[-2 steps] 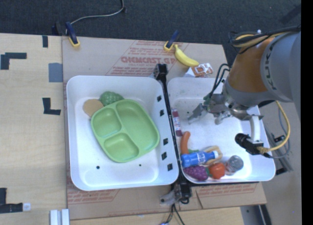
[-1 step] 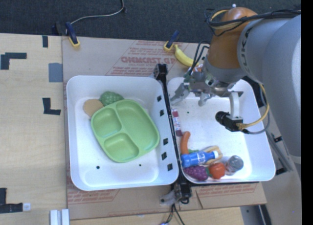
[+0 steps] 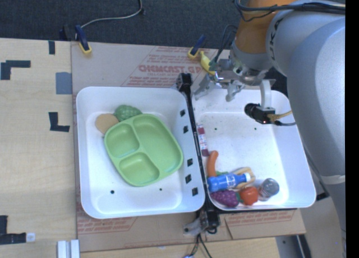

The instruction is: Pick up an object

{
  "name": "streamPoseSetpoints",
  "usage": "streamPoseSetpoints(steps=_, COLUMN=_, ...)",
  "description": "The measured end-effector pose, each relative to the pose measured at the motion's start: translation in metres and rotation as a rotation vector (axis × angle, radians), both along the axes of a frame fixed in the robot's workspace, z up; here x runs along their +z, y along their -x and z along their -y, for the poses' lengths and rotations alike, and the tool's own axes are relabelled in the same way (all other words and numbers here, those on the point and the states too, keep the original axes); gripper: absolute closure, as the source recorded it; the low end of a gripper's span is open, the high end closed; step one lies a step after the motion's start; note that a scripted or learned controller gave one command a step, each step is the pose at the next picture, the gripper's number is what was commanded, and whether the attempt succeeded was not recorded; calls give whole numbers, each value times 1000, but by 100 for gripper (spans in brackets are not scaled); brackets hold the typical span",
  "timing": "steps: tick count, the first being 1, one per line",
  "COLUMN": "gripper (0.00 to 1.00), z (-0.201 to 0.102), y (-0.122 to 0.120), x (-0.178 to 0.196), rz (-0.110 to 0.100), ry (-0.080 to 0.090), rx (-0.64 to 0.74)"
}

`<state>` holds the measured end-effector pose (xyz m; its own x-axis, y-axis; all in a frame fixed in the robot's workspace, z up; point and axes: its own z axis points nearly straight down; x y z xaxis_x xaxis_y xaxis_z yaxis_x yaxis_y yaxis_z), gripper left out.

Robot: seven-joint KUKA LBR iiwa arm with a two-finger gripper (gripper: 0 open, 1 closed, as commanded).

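Arm [image 3: 305, 55] enters from 3 o'clock and fills the upper right; its wrist hangs over the far edge of the right bin [image 3: 291, 156], at about 12 o'clock of that bin. Gripper [image 3: 221, 90] points down with two pale fingers splayed wide and nothing between them, so no object is held. Judgement: the arm is parked high and clear, likely so the camera gets an unblocked look at the contents before a pick. Left bin [image 3: 92, 195] carries a green tray [image 3: 143, 149], three compartments, lying flat and skewed, taking up most of the floor; a green lump [image 3: 128, 111] and a tan disc [image 3: 105, 122] are tucked against its 11 o'clock edge, partly under its rim. Right bin: all pickable items are crowded at 6–7 o'clock, well apart from the gripper. There, a blue bottle [image 3: 227, 182] lies on its side, an orange carrot [image 3: 212, 161] just above it along the divider, purple grapes [image 3: 227, 198] and a red tomato [image 3: 249, 196] below, a grey can [image 3: 270, 187] at the right end, something yellowish behind the bottle. Items touch, so a clean grasp looks awkward; the carrot or the can, at the edges of the cluster, seems the easiest target.
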<state>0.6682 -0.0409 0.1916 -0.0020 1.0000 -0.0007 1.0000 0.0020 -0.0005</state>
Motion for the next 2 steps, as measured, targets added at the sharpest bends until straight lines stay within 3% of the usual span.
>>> streamPoseSetpoints(steps=1, gripper=0, z=-53, y=0, x=-8, rz=-1, ry=-1, rx=0)
streamPoseSetpoints(steps=2, gripper=0, z=33, y=0, x=-8, rz=-1, ry=1, rx=-3)
